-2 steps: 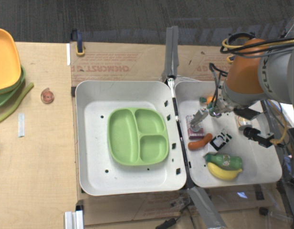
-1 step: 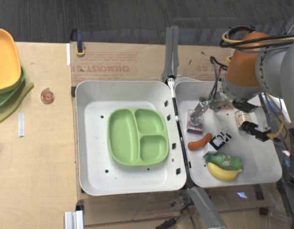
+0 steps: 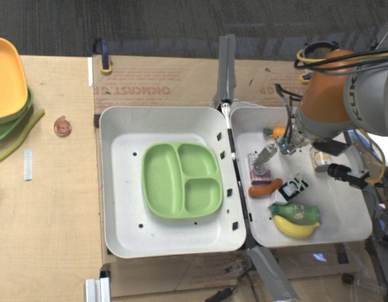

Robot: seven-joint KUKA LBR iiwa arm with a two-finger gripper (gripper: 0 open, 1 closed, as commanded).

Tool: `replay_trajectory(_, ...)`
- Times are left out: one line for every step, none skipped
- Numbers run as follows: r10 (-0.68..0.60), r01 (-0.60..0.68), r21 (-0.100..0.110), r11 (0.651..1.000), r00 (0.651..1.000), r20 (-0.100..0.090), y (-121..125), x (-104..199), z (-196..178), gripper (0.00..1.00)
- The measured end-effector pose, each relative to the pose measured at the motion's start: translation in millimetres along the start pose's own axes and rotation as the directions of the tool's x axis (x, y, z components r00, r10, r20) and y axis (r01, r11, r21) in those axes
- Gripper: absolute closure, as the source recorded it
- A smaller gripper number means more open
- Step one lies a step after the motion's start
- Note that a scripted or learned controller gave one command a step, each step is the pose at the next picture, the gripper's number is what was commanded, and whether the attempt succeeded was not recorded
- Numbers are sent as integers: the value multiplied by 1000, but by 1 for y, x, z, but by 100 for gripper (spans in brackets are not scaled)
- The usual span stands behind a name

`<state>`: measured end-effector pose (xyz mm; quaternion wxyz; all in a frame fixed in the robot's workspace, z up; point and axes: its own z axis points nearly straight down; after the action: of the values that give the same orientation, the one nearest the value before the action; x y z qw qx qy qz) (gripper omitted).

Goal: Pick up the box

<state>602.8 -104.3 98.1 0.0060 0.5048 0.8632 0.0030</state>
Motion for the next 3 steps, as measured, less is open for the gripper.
replay_trajectory(-77, 77, 3, 997, 997, -1, 5, -2, 0, 0)
replay_trajectory(-179, 179, 0, 984, 984, 2, 9, -2, 0, 0)
replay_trajectory(-176, 176, -2, 984, 984, 2, 9, -3, -10, 100)
